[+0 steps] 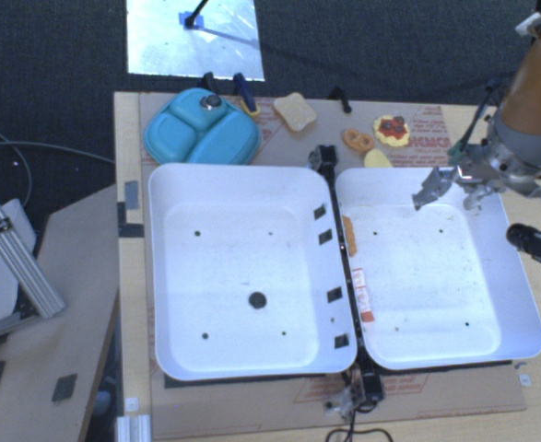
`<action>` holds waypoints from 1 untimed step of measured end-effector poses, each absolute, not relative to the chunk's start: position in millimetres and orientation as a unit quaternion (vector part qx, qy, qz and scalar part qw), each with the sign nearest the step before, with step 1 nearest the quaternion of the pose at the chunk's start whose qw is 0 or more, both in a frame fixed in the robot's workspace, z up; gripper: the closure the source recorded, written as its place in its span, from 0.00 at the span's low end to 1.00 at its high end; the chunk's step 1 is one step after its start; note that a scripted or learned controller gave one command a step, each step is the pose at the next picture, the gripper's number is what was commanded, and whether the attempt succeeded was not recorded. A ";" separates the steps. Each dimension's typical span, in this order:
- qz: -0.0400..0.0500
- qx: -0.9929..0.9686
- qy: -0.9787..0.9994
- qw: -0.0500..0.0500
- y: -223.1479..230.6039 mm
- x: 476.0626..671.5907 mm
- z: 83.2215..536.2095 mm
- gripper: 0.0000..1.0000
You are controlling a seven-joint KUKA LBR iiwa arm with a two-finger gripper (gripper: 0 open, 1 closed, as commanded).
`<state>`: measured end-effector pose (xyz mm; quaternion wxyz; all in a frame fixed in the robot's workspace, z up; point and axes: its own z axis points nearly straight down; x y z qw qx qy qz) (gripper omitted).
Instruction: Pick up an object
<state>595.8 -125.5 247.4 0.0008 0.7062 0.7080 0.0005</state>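
Bright light, soft picture

The two shallow white bins (252, 178) shine pale. A shiny silver square sheet (193, 24) shows glare. Edges look a bit blurry.

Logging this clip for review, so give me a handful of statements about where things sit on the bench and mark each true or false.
1. A small dark round object lies in the left bin. True.
2. The blue divided tray sits inside the right bin. False: it rests on the bench beyond the left bin.
3. The tool is above the far edge of the right bin. True.
4. The toast slice lies in the left bin. False: it lies on the bench beyond the bins.
5. The tool holds the yellow piece. False: that piece lies on the bench, apart from it.
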 end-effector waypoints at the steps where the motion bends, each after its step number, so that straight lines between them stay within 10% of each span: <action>1: -0.003 0.709 0.705 -0.003 -201.5 551.2 115.4 0.00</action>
